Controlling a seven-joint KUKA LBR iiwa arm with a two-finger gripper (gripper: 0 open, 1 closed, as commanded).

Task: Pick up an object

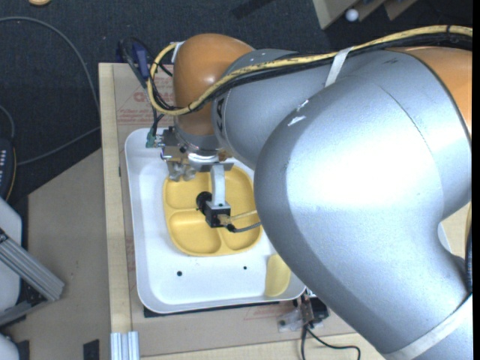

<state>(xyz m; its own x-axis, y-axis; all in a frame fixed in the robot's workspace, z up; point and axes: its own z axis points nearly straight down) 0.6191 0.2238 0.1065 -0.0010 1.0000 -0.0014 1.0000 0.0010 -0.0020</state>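
- the yellow divided plate (186, 227) lies in the middle of the white bin (142, 231);
- the gripper (182, 172) stands low over the plate's far edge; if it is spread or closed, we cannot tell;
- another yellow piece (277, 276) lies at the bin's near side, partly under the arm (360, 171)

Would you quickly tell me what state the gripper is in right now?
Gripper: cannot be told, open or closed. It hangs low over the yellow divided dish in the white bin, and nothing is seen in its grip.
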